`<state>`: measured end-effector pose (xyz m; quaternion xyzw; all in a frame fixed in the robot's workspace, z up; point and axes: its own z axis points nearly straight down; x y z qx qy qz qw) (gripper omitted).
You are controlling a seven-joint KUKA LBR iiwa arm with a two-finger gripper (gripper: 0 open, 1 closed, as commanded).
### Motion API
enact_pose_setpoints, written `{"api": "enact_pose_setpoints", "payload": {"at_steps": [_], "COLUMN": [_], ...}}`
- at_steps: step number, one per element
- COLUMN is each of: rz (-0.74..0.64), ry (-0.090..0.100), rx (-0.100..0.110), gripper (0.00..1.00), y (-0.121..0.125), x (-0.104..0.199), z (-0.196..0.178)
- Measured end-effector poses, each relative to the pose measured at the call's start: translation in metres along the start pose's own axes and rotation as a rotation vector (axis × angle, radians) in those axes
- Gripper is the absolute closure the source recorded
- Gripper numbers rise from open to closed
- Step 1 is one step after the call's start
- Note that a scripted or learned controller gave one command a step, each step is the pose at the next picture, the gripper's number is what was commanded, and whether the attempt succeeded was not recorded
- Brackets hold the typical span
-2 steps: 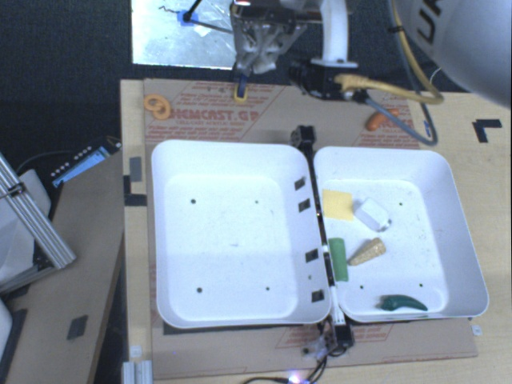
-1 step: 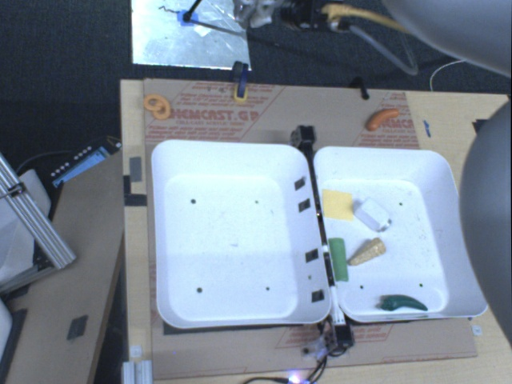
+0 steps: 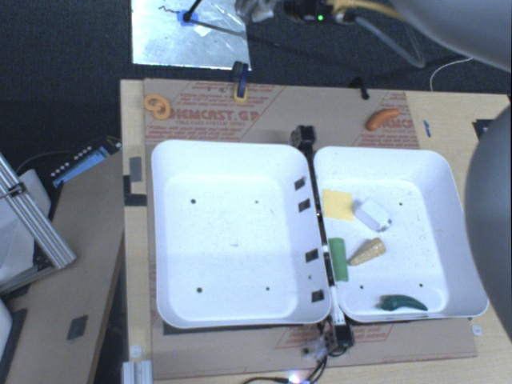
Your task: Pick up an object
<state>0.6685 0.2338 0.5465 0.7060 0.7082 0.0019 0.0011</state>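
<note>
The grey robot arm (image 3: 460, 10) is blurred and cut off by the top and right edges. The gripper's fingers cannot be made out. The printed lettering on the brown cardboard sheet (image 3: 216, 115) is too small to read. A grey metal rail (image 3: 28, 214) is cut off at the left edge.

I see two bins side by side on the bench. The right bin (image 3: 448, 214) holds five items near its left wall (image 3: 320, 214): a flat sheet (image 3: 337, 205), a block (image 3: 372, 215) beside it, a cone (image 3: 367, 252), a bar (image 3: 339, 259), and a pepper (image 3: 402, 302) nearest me.
</note>
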Motion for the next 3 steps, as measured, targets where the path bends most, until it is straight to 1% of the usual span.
{"api": "enact_pose_setpoints", "payload": {"at_steps": [1,2,3], "rz": [-0.004,0.003,0.000], "ry": [0.001,0.000,0.000], "rx": [0.005,-0.001,0.000], "gripper": [1.00,1.00,1.00], "y": [-0.074,0.003,0.000], "x": [0.002,-0.001,0.000], "z": [0.011,0.012,0.000]}}
